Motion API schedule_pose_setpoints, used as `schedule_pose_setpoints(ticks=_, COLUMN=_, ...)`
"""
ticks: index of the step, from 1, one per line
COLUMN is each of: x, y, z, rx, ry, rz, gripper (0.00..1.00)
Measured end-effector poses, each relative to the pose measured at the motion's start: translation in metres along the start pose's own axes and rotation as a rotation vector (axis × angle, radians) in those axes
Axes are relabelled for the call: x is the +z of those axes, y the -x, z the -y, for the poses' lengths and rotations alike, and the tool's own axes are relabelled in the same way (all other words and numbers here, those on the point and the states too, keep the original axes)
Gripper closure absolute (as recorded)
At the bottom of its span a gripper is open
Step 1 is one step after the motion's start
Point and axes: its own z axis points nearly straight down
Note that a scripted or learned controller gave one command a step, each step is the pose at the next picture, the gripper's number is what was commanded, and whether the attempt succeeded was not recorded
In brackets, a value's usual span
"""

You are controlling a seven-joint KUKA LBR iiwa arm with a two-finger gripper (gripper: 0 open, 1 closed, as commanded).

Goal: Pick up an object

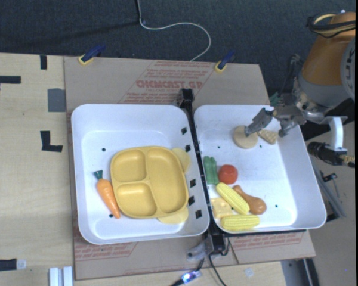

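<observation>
Currently: gripper (267, 124) low in right bin (298, 177), upper part | fingers (258, 122) spread apart, grasping nothing | tan round piece (246, 139) just beside lower fingertip, cracker-like piece (267, 137) beneath | left bin (86, 159): yellow divided plate (149, 180), carrot (107, 196).

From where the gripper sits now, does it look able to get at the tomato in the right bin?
Probably yes. The tomato lies open from above, apart from the gripper, which hovers near the beige disc. The cucumber lies close on its left, which may crowd the jaws.
</observation>
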Motion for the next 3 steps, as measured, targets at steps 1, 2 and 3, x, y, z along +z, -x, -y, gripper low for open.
schedule_pose_setpoints(ticks=1, x=-0.007, y=0.0, z=-0.002, rx=-0.003, ry=0.012, rz=0.002, gripper=0.0)
schedule_pose_setpoints(ticks=2, x=0.042, y=-0.003, z=0.006, rx=-0.003, ry=0.007, rz=0.002, gripper=0.0)
schedule_pose_setpoints(ticks=3, x=0.098, y=0.006, z=0.004, rx=-0.002, ry=0.007, rz=0.002, gripper=0.0)
